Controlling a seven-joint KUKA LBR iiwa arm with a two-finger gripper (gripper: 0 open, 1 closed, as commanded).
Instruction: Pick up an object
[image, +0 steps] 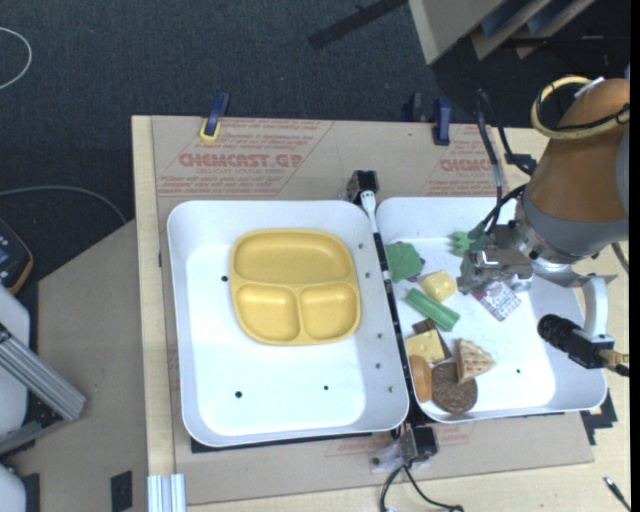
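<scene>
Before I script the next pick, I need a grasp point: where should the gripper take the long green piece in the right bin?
Grip the long green piece at mid-length from above, jaws closing across its narrow width. It lies flat and diagonal, its sides mostly open.

The arm (580, 170) comes in from the right, grey w/ an orange band above the wrist, and bends down toward the bench. The wrist is turned downward and a bit to the left. The gripper (487, 272) hangs low at its end, pointing down.
</scene>
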